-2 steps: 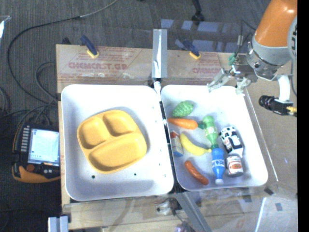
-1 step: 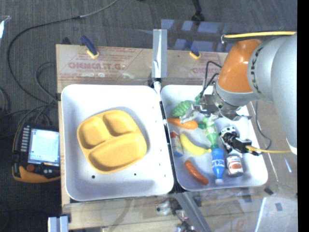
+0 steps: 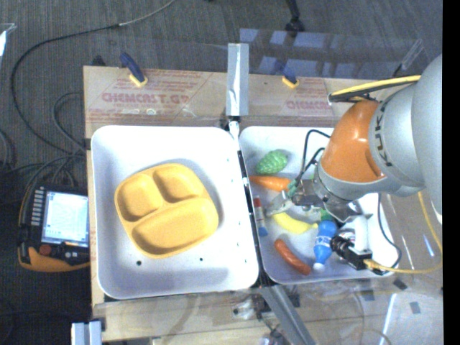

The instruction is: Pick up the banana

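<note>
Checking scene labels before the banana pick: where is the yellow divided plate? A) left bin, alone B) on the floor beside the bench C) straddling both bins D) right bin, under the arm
A: the plate lies in the left bin with nothing else in it, while the banana and the other toy food lie in the right bin by the gripper.

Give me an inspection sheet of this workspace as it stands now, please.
Surface: two white bins side by side on a bench.
Job's things: banana lying in the right bin.
Clutter: yellow tray in the left bin; carrot, green item, sausage, blue bottle in the right bin.
Grippers: gripper low over the right bin, just above the banana.
Cables: black cable on the floor.
Surroundings: handheld pendant left of the bench.
</note>
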Action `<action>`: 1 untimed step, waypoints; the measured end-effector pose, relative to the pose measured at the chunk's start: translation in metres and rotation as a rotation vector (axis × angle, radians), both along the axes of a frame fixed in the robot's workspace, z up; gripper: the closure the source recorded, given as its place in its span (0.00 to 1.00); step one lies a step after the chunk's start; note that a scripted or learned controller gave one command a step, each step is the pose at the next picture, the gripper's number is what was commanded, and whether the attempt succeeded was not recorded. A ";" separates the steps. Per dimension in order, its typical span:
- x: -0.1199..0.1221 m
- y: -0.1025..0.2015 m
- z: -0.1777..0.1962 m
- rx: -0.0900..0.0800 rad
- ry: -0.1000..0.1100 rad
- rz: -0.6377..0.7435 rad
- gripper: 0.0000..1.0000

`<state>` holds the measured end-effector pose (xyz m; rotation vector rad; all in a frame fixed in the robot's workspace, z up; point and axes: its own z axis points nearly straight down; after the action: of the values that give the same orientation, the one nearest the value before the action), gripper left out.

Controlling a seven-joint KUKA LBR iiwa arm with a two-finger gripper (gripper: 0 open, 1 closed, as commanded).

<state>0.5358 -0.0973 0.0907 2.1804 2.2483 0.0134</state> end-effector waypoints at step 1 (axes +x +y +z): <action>-0.028 -0.003 0.000 -0.003 -0.006 0.051 0.00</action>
<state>0.5076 -0.1003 0.0911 2.1187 2.2981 0.0162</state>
